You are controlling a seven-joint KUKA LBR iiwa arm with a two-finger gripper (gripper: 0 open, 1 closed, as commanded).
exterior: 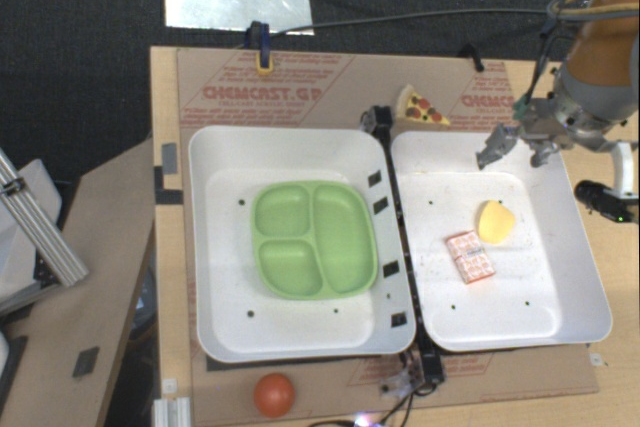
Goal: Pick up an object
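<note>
- A desk (170, 205) seen from above at a slant carries two shallow white bins side by side, resting on a brown board printed with red lettering.
- The left bin (215, 215) holds a light green divided tray (313, 238) with three compartments, lying flat near the bin's middle.
- The right bin (560, 305) holds two small things close together: a yellow rounded piece (496, 222), and just below and left of it a small pink-and-white packet (470, 257).
- The grey arm (598, 45) with its orange band reaches in from the right.
- Its gripper (518, 148) hangs over the far edge of the right bin, above the yellow piece and apart from it; the two fingers look spread open with nothing between them, though they are small and a little blurred.
- A toy pizza slice (422, 108) lies on the board just beyond the bins.
- A small red-orange ball (273, 394) sits on the desk in front of the left bin.
</note>
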